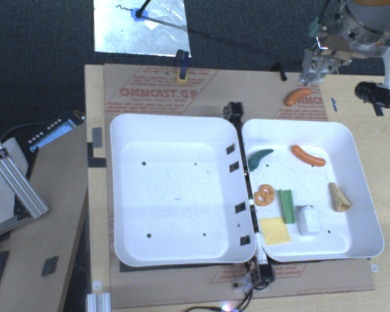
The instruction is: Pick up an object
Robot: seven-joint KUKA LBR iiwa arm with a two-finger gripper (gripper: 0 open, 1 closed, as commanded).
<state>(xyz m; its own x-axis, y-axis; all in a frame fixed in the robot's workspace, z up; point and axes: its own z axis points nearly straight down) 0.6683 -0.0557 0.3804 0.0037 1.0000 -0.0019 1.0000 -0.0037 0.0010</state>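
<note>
Dark carpet surrounds the table [182, 86], where the gripper [314, 70] hangs just above an orange sausage [297, 97] lying outside the right bin [364, 194]. Whether anything is held cannot be told; its tip is small and blurred. Descending off-centre could roll the rounded sausage away. Most of the arm is cropped out.

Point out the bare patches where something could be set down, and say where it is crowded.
The left bin has a bare floor. In the right bin, the strip along the near rim is free. Crowded: its middle, around the pretzel, green stick, yellow block and white piece.
</note>
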